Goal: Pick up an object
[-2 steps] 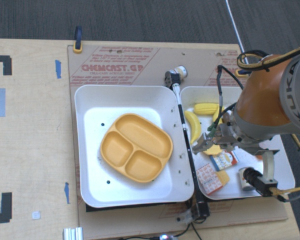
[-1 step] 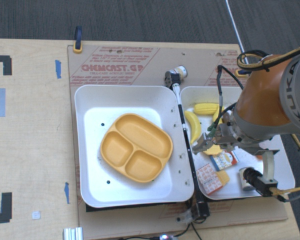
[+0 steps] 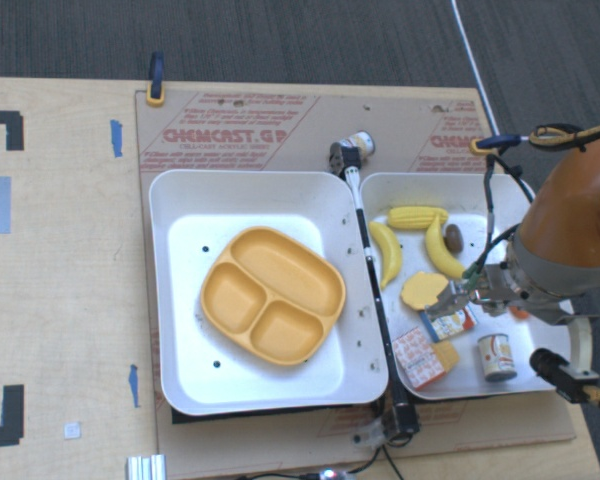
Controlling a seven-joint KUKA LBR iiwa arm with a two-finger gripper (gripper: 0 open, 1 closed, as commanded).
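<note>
Low in right bin [image 3: 540, 388], end effector [image 3: 458, 300] touching yellow disc [image 3: 424, 290]

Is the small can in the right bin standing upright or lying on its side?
Lying on its side. The small can shows its labelled side wall along its length, resting on the right bin floor.

I count two white bins: the left bin [image 3: 170, 268] and the right bin [image 3: 510, 190]. The left one holds one orange divided plate [image 3: 272, 295]. In the right I see two bananas [image 3: 386, 251] [image 3: 442, 246], one corn cob [image 3: 415, 217], one can [image 3: 495, 356], one small box [image 3: 420, 357], and what may be one yellow round piece [image 3: 423, 290].
</note>
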